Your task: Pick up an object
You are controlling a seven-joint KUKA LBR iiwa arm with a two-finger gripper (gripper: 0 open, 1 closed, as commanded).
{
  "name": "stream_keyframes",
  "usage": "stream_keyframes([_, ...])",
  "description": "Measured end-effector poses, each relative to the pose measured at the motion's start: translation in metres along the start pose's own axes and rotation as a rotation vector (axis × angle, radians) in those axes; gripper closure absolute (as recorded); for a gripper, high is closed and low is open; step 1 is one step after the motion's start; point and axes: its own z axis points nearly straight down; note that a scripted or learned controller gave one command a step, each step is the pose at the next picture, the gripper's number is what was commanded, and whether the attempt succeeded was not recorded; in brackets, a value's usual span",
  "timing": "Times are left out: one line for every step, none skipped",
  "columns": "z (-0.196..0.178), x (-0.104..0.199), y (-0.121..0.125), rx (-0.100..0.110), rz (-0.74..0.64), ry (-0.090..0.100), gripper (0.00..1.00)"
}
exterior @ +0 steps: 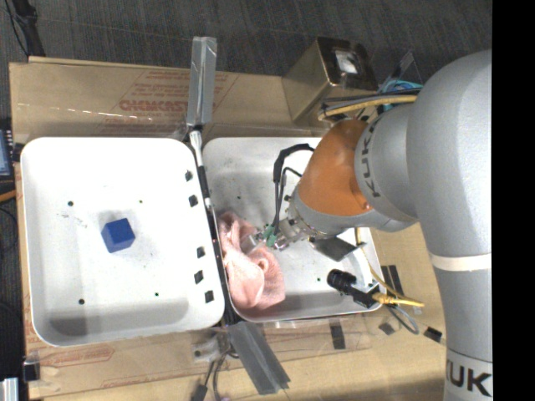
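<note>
the gripper [272, 237] sits low in the right bin [251, 161] at the edge of the pink cloth [251, 270]; its grasp is unreadable; nothing looks lifted, so the pick remains undone

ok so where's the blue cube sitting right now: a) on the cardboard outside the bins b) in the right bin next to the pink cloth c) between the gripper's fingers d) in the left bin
d: the blue cube lies on the floor of the left bin, apart from the pink cloth, which lies in the right bin where the gripper reaches.
</note>
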Motion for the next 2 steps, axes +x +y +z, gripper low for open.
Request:
stream_keyframes([-0.010,0.000,0.001,0.000,-0.005,0.000,1.00])
stream_keyframes([-0.001,-0.020,-0.003,-0.002,0.193,0.001,1.00])
